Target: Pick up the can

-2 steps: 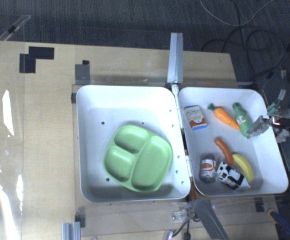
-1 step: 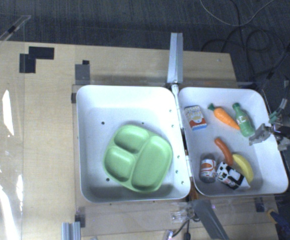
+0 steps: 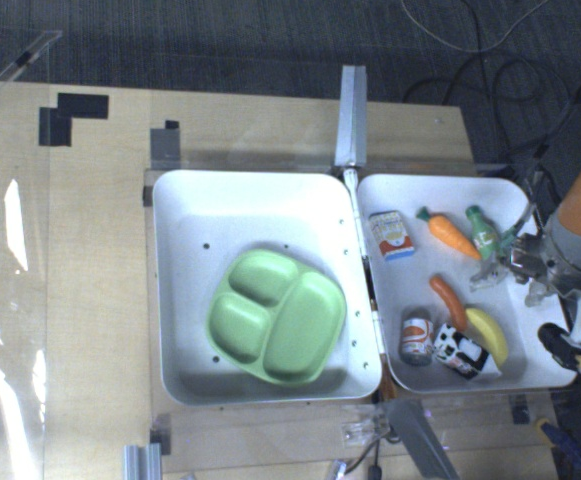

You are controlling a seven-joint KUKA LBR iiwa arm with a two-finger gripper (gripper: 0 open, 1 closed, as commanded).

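The can (image 3: 416, 338) stands upright in the front left part of the right bin (image 3: 410, 200), silver with a red and dark label. A black-and-white cow-patterned box (image 3: 460, 352) lies just to its right, touching or nearly touching it. My gripper (image 3: 515, 263) hangs over the right side of that bin, near the green bottle (image 3: 483, 233). It is well to the right of the can and farther back, with an orange sausage (image 3: 447, 296) and a banana (image 3: 488, 334) between them. Nothing shows in its grasp.
The right bin also holds a small white carton (image 3: 392, 235) and a carrot (image 3: 448, 233) toward the back. A green divided plate (image 3: 278, 316) lies in the left bin (image 3: 180, 268). A metal divider post (image 3: 351, 118) stands between the bins. Cables trail behind.
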